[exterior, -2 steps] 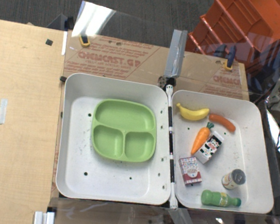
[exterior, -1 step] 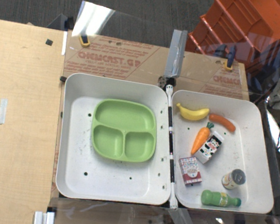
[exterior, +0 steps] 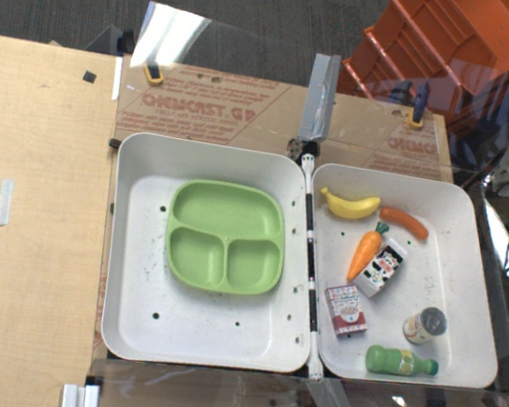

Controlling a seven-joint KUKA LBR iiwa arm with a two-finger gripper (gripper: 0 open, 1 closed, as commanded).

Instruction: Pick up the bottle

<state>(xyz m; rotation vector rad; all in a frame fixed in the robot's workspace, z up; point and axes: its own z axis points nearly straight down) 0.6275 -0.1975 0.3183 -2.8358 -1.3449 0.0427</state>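
A green bottle (exterior: 400, 363) lies on its side at the near edge of the right bin (exterior: 482, 243), beside a can (exterior: 425, 325) and carton (exterior: 345, 311). Nothing grips it; the pick-up looks unstarted.

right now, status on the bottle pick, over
Green bottle lying on its side, near edge of right bin. Small can close beside it, red carton nearby. Bottle not picked.

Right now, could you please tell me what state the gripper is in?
Gripper: cannot be told. The bottle lies untouched in the right bin.
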